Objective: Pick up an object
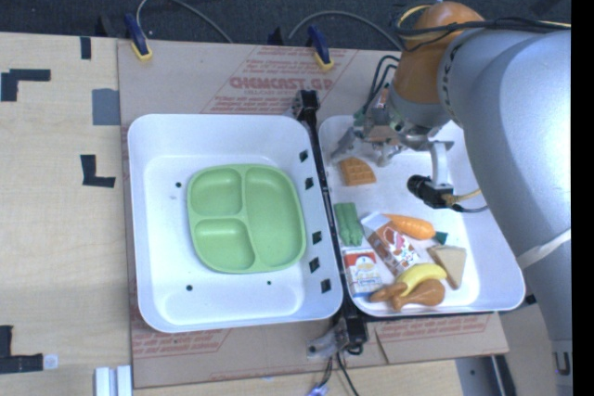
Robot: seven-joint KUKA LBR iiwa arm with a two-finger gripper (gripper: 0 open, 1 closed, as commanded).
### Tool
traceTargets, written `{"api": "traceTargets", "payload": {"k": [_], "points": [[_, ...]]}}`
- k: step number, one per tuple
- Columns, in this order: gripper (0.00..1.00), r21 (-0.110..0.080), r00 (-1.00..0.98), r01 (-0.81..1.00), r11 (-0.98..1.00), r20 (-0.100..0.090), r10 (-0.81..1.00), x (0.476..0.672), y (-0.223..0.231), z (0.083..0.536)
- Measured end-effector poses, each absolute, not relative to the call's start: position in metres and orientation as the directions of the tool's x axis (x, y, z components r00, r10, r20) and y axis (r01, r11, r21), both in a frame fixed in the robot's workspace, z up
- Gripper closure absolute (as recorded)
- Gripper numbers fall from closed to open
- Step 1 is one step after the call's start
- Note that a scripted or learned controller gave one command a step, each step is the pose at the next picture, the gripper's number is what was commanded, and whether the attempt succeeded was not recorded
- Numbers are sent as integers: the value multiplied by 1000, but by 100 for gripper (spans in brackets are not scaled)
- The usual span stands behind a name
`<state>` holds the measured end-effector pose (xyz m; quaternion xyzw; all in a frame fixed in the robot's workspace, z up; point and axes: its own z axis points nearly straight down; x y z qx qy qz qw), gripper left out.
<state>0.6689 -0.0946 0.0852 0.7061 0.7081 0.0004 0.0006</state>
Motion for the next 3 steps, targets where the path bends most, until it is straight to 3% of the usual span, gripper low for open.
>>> {"api": "traceTargets", "payload": {"k": [1,2,3], "points": [[0,1,-2,1000,2,-1,1000,669,-94,85],[100,1,-4,1000,4,-1,1000,669,-93,95],[0,0,-3,1000,3,-2,1000,669,-94,95]]}}
